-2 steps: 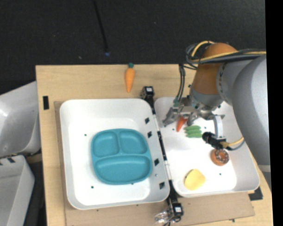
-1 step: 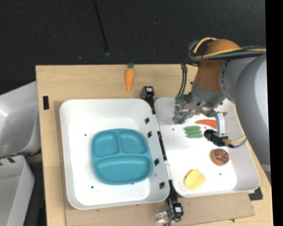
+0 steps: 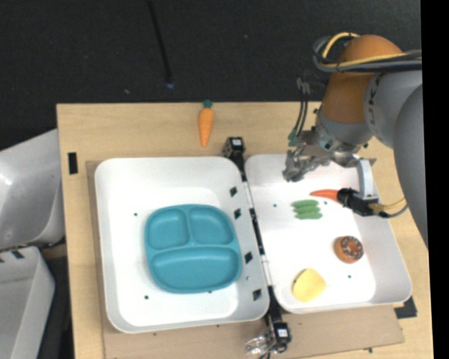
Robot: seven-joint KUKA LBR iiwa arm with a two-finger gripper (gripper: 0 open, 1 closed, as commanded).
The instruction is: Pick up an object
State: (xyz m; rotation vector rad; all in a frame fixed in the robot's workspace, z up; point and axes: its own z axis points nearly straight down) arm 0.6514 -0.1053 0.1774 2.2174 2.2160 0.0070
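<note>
1. Camera view: the gripper (image 3: 296, 169) is seen low over the right bin (image 3: 386, 276), at its 11 o'clock corner.
2. Whether anything is touched or held cannot be told.
3. A green pod (image 3: 307, 208) lies at the gripper's 5 o'clock, apart from it.
4. A red chili (image 3: 324, 195), a brown doughnut (image 3: 349, 249) and a yellow lemon (image 3: 308, 285) are spread across the same bin.
5. A blue plate (image 3: 191, 247) is set in the left bin (image 3: 114, 186).
6. A carrot (image 3: 206, 124) lies on the bench at 12 o'clock of the left bin.
</note>
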